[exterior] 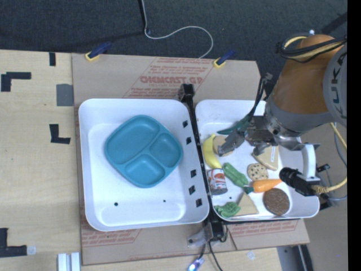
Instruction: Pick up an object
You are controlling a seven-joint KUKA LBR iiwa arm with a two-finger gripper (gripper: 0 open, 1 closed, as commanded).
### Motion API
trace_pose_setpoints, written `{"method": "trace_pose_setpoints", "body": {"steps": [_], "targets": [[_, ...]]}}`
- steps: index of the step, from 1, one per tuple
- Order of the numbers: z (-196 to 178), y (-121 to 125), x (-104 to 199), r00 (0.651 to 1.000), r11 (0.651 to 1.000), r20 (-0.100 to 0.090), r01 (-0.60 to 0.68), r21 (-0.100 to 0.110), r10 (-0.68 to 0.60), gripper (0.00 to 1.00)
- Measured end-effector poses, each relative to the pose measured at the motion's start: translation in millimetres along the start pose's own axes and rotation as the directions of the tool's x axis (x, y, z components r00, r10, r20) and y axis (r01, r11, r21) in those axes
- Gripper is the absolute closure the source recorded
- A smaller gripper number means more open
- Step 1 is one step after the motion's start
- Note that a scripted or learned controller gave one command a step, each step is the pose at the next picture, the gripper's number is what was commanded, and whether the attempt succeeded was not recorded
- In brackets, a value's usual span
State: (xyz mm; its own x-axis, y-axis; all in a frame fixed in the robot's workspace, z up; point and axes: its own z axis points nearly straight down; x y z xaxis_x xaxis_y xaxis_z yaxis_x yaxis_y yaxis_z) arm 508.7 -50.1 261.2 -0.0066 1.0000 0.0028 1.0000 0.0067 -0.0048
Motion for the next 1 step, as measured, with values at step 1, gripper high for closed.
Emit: {"method": "trace_pose_setpoints", "body": {"steps": [1], "targets": [[-8.5, -26.3, 43.2, 1.000, 1.000, 0.001, 0.000, -0.001, 0.000, 0.00]]}}
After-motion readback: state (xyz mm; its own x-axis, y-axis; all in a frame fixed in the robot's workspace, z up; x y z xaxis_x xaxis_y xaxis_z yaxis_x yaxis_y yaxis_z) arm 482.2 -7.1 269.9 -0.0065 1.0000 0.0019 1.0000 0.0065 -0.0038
